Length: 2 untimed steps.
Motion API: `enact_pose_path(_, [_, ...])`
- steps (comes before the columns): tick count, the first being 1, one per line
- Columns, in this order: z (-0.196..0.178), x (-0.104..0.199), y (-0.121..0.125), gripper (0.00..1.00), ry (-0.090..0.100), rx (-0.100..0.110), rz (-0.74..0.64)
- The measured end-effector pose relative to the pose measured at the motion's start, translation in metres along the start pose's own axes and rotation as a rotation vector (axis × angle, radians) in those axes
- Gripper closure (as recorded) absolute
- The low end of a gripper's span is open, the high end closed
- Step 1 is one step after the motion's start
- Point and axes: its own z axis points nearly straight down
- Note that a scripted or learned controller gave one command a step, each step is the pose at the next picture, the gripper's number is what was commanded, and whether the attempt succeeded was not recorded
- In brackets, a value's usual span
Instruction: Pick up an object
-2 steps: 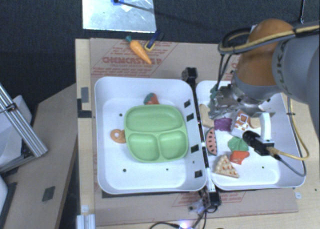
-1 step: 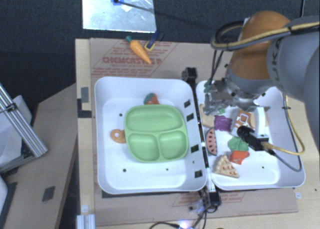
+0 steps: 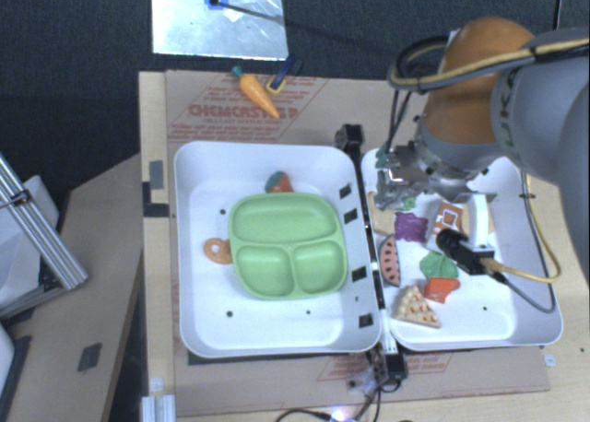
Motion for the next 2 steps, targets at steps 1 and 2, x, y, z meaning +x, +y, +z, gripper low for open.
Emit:
enact_pose_path(1, [-0.0012,-0.0026,-0.0004,1.00,-0.001,0.000,0.003])
enact_pose_path(2, [0.0046,0.0005,0.0076,1.00,-0.001,0.000,0.000])
